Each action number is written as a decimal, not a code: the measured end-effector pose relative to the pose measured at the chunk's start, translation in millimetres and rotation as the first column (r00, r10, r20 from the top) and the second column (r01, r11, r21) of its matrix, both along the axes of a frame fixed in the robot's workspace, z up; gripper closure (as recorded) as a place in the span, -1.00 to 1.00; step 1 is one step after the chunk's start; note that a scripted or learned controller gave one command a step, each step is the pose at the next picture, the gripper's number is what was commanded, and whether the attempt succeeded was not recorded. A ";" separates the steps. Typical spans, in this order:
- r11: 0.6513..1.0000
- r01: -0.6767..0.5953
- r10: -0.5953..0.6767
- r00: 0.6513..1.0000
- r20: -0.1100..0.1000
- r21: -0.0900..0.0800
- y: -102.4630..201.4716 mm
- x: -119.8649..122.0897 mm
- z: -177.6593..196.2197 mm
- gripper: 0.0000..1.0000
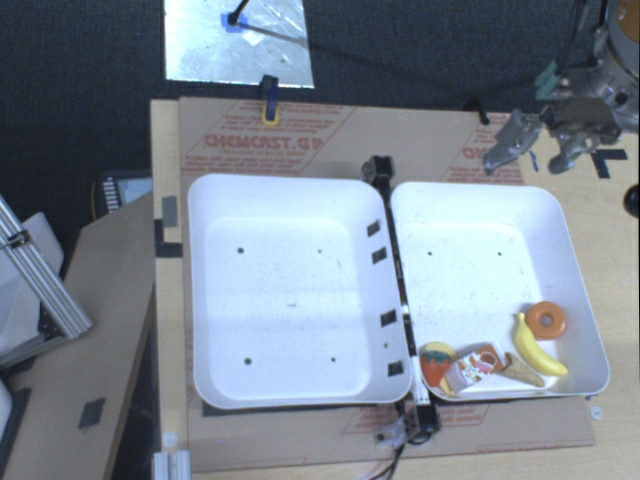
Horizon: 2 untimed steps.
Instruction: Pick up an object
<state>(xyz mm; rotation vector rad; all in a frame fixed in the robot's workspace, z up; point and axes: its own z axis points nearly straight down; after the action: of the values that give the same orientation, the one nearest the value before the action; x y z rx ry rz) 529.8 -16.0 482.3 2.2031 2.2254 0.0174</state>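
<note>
The right bin (470,208) holds several small items along its near edge: a yellow banana (535,347), an orange ring-shaped donut (546,319), a red-orange round fruit (436,361), a red-and-white packet (473,367) and a brown cone-shaped piece (522,372). My gripper (532,152) hangs above the bench beyond the right bin's far right corner, well clear of the items. Its two grey fingers are spread apart with nothing between them.
The left bin (285,288) lies beside the right one, joined by a black clip strip (390,268). A shiny metal sheet (238,26) lies on the dark floor at the back. A yellow clamp (270,103) sits at the board's far edge.
</note>
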 end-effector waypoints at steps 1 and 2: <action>1.000 0.001 -0.001 1.000 -0.007 0.001 39.8 -32.0 34.7 -1.00; 1.000 -0.001 0.001 1.000 -0.011 0.001 100.9 -43.7 53.8 -1.00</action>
<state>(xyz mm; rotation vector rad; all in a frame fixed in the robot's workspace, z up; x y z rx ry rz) 486.0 84.9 536.1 2.2082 2.2323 0.0073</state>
